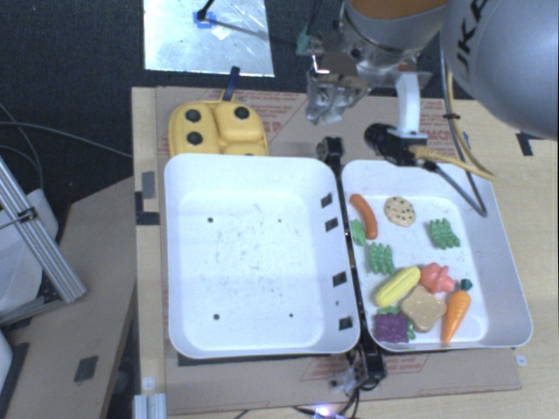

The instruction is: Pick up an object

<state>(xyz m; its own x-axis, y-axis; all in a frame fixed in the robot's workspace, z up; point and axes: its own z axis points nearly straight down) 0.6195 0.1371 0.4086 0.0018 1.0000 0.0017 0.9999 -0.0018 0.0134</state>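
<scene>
A yellow toy block [217, 129] was noted on the bench, just beyond the far rim of the left bin [188, 321]. The left bin itself was found touching the right bin [511, 308] along a shared central edge.

The gripper [330, 103] was observed raised above the bench, beyond the far rim of the right bin near its left corner. Nothing was seen between its fingers; whether they were released or clenched could not be determined.

Within the right bin the following were recorded. A sausage [364, 216] lay near the left wall, with a cookie [400, 210] just beside it. A green piece [380, 257] lay below the sausage. A corn cob [397, 285], a purple grape bunch [393, 326] and a bread slice [423, 309] were clustered towards the near rim, touching one another. A pink item [436, 277] lay beside the corn. A second green piece [443, 233] lay towards the right wall, and a carrot [454, 314] lay beside the bread.
</scene>
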